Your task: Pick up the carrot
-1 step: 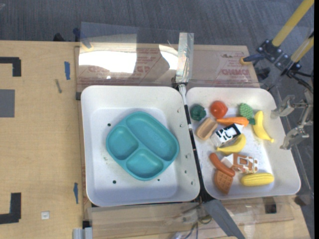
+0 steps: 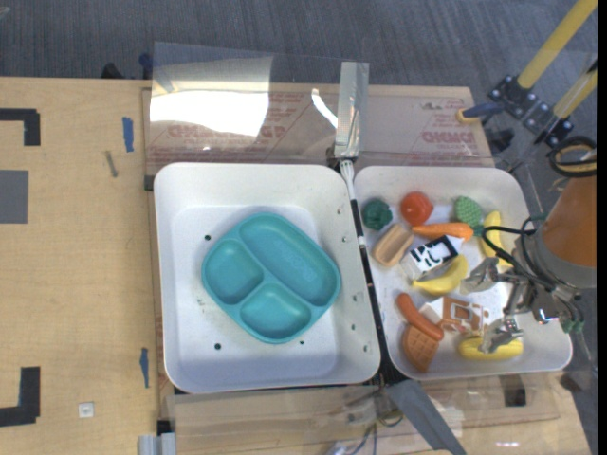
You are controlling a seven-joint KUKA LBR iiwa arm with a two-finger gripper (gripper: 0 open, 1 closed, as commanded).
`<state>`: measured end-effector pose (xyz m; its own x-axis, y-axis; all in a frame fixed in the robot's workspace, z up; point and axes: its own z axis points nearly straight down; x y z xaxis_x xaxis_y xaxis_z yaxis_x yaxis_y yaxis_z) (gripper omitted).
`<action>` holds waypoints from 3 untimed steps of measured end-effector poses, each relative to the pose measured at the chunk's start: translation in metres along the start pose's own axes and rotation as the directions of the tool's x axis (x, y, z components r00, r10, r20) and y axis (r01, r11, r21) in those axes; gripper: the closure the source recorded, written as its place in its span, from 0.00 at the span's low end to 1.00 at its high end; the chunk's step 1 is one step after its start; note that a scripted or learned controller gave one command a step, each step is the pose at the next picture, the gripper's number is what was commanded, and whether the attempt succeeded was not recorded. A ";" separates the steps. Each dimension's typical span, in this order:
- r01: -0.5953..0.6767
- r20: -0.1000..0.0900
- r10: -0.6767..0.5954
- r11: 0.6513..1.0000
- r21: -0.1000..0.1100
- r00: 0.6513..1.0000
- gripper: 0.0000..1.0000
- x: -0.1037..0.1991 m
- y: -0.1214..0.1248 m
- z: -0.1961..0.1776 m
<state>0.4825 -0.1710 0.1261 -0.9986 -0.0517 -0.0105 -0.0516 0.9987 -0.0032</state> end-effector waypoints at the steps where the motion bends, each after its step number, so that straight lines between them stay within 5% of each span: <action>1: -0.291 0.023 0.291 0.957 0.000 0.957 0.00 -0.099 -0.002 0.026; 2: -0.328 0.001 0.328 0.945 -0.001 0.945 0.00 -0.154 0.019 0.024; 3: -0.363 -0.010 0.363 0.932 0.002 0.932 0.00 -0.030 0.001 0.029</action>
<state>0.5126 -0.1685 0.0972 -0.9493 0.3143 -0.0011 0.3143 0.9493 -0.0010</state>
